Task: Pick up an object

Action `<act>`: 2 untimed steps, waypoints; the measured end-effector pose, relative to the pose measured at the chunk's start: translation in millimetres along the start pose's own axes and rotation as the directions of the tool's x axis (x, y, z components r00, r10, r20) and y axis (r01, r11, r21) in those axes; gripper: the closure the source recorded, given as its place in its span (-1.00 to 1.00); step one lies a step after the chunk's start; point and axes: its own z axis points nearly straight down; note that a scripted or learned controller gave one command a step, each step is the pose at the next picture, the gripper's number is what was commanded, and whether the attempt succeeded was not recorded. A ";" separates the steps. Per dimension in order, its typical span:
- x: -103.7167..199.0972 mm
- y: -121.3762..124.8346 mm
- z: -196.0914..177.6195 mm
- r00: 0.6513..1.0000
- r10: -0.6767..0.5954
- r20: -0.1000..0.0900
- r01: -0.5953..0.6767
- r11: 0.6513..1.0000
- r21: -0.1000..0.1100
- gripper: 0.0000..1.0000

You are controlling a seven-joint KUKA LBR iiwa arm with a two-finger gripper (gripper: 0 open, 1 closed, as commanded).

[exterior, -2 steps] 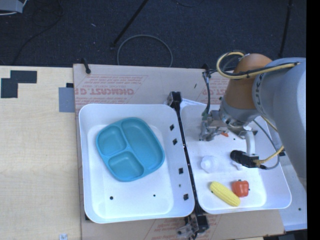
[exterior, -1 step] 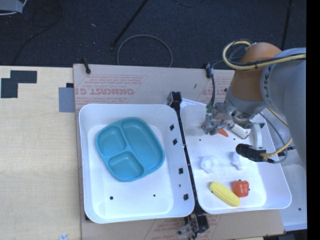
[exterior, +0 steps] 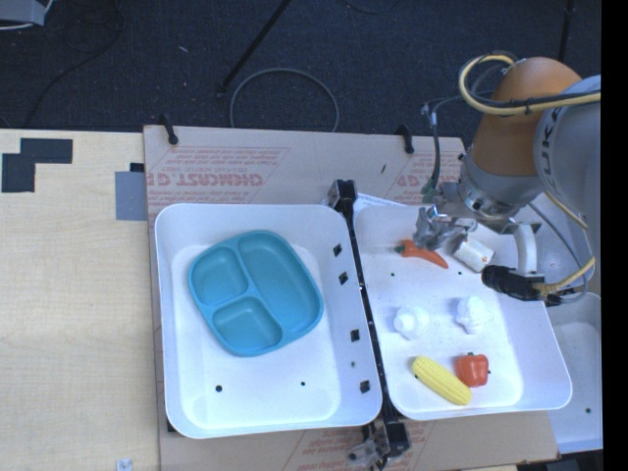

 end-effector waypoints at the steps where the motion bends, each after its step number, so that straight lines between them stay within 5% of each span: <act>1: 4.2 1.3 -62.2 1.000 -0.003 0.000 0.003 1.000 -0.002 1.00; 2: 57.1 -14.3 -48.0 1.000 -0.005 -0.002 0.005 1.000 0.007 1.00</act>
